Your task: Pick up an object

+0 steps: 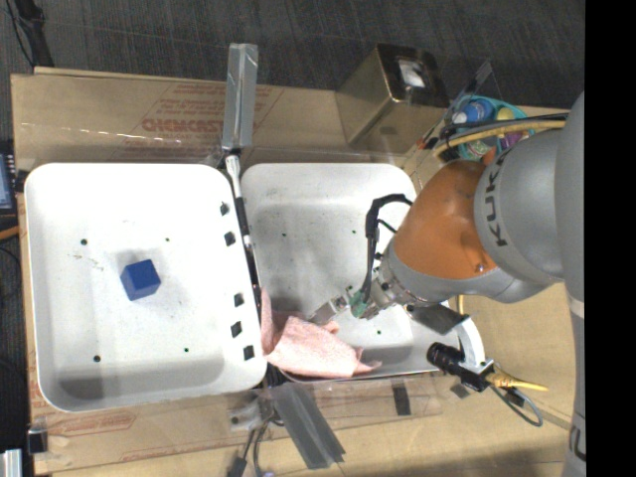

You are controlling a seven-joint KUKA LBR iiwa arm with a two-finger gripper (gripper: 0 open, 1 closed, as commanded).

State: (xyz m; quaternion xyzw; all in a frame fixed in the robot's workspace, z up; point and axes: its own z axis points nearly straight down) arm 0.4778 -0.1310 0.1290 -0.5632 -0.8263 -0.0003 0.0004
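Desk: brown board under two white bins; dark floor beyond, far side.
Writing: red print on board, unreadable; "KU" on grey arm.
Left bin: blue cube, left of centre.
Right bin: pink cloth, crumpled, near-left corner.
Gripper: low in right bin, just beside cloth's far edge.
Fingers: state cannot be told.

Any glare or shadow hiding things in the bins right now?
Camera view: left bin evenly lit, blue cube crisp; right bin shadowed under the arm, so the gripper beside the pink cloth reads dim and soft.
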